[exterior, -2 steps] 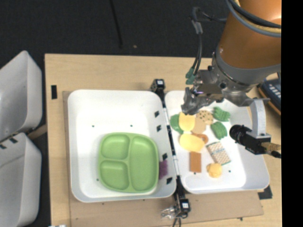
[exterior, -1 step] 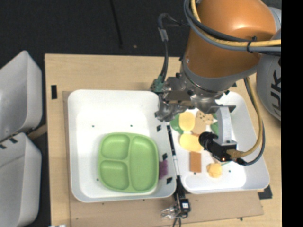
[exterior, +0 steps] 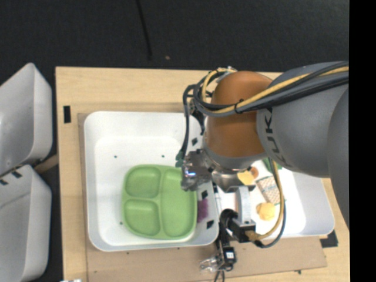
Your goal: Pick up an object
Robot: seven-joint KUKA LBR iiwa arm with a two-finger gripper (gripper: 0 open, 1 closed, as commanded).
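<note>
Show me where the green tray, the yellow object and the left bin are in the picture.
green tray (exterior: 155, 207): camera view, on the divider between its compartments.
yellow object (exterior: 266, 211): camera view, on its top.
left bin (exterior: 117, 140): camera view, on its bare floor.

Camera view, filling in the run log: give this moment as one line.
end effector: above the bins' shared edge | green tray: flat in left bin | yellow object: right bin | grasp: none seen

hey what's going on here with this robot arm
A grey KUKA arm with an orange band reaches in from the right and hangs low over the divider between two white bins. The left bin holds a green divided plate. The right bin has a few small items, including something yellow. The arm's wrist hides the claw, so whether it has picked anything up can't be seen.
</note>
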